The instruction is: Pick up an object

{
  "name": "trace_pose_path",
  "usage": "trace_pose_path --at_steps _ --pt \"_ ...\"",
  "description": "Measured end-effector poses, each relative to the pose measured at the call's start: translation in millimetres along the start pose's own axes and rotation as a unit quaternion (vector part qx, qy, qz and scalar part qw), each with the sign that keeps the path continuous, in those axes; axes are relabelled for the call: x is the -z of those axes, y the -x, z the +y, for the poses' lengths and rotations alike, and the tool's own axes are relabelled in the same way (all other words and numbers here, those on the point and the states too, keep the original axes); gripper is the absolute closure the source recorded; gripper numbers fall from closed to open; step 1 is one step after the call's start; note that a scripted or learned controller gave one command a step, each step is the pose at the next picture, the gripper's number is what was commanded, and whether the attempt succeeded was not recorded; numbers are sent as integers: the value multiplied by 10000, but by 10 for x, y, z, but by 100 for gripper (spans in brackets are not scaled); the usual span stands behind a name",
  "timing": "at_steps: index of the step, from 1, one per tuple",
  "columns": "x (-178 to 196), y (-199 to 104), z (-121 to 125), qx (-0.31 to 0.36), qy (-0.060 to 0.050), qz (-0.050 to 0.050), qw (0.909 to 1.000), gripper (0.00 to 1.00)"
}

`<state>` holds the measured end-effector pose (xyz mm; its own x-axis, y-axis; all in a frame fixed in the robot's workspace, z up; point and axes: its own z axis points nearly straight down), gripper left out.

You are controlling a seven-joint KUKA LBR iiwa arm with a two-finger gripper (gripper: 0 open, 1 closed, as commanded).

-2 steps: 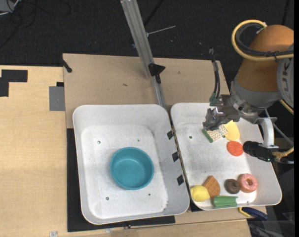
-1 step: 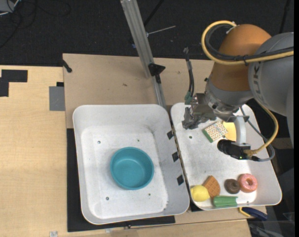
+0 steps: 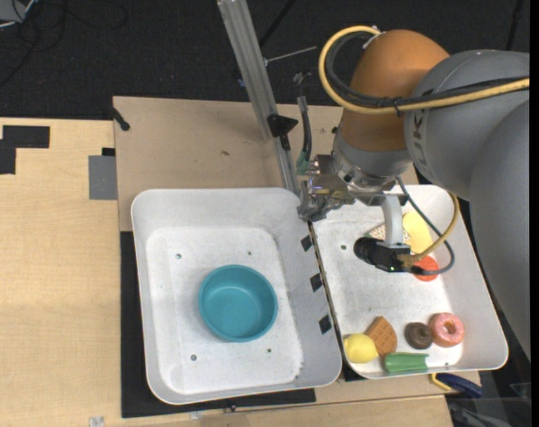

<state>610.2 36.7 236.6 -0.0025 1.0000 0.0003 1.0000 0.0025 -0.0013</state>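
The gripper [image 3: 318,198] hangs over the right bin [image 3: 345,301], at its 10 o'clock corner, just beside the wall between the two bins. I cannot tell if it is spread or squeezed.

I think the grab is not yet made, for the toys lie in the bin. A yellow toy [image 3: 418,231] and a red toy [image 3: 427,269] sit near 2 o'clock. At 6 o'clock lie a yellow ball [image 3: 360,349], a waffle [image 3: 382,334], a brown donut [image 3: 419,334], a pink donut [image 3: 447,328] and a green stick [image 3: 405,361]. The next move should bring the gripper right over one toy, then down.

The left bin [image 3: 163,212] holds a blue bowl [image 3: 238,302]. Both bins rest on a pale wood worktop [image 3: 47,265]. Behind, at 12 o'clock, are a dark floor [image 3: 118,34] and a slanted metal rail [image 3: 247,69].
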Motion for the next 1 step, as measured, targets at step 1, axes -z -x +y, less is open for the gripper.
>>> trace_pose_path --at_steps 1 --pt "36 -447 76 -1 5 -2 10000 100"
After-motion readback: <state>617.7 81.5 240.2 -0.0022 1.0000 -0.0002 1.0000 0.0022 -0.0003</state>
